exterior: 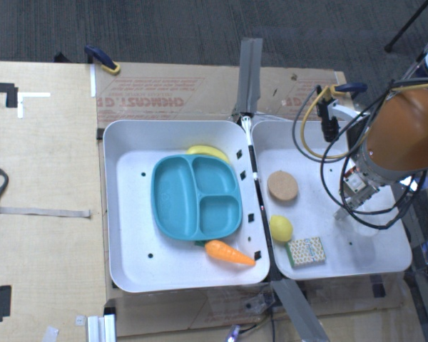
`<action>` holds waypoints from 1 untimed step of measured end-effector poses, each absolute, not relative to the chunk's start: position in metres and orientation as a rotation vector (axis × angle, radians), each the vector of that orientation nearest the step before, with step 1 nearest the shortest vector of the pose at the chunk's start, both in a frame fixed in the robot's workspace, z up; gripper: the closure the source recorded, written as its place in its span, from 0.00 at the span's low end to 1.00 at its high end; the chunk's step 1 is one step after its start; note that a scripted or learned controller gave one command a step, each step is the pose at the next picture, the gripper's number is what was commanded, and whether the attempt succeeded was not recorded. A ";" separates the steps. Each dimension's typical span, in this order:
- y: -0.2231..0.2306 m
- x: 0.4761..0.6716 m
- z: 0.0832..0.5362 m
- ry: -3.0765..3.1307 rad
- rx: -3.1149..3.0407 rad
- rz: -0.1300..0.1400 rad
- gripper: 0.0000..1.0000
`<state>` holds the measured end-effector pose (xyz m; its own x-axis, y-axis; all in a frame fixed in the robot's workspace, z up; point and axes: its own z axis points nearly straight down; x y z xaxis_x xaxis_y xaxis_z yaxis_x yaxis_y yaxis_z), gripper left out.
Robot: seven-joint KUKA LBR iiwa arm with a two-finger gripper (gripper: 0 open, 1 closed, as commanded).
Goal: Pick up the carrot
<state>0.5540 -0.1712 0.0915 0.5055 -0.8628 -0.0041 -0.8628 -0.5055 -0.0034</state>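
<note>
While red print on the cardboard [157, 91] behind the left bin [121, 212] runs mirrored and unreadable, the carrot [229, 254] lies in that bin, touching the blue tray's [196, 195] near edge; gripper [353, 204] hangs over the right bin [371, 251], open or closed: cannot tell

carrot [230, 254] orange | divided plate [197, 197] teal-blue | lemon [280, 228] yellow | bins [128, 262] white

I see the carrot [230, 254] lying in the left bin [125, 212] just below the blue tray [196, 197]; the arm [403, 130] hangs over the right bin [371, 251].
</note>
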 end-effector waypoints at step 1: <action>-0.196 0.563 0.172 1.182 -2.904 -0.001 1.00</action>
<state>0.5631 -0.1963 0.1722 0.7158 -0.6983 -0.0017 -0.6983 -0.7158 -0.0057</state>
